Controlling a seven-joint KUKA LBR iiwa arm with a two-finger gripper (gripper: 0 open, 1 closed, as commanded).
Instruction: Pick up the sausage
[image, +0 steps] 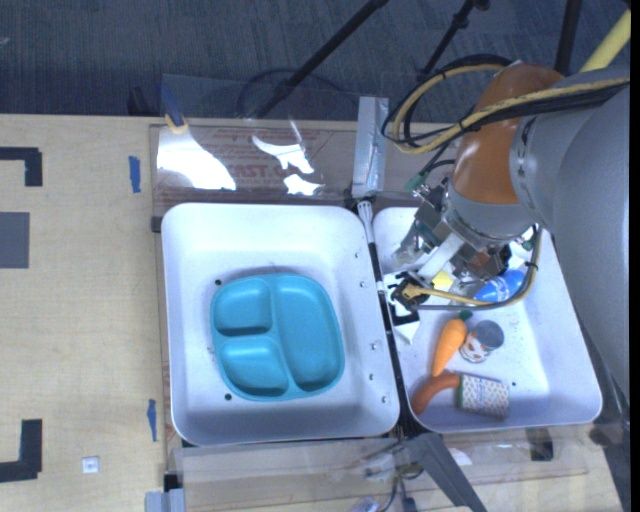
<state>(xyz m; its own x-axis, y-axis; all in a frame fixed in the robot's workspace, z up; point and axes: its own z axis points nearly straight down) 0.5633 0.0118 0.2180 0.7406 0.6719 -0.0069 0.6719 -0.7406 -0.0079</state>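
Gripper is low in the right bin, near its left wall; can't tell its state, wrist blocks it. Sausage lies at the bin's front left, apart from the gripper, just below the carrot. Left bin holds a blue divided plate.

Two bins side by side

The divided plate lies in the left bin; the right bin holds the carrot, with the sausage just before it.
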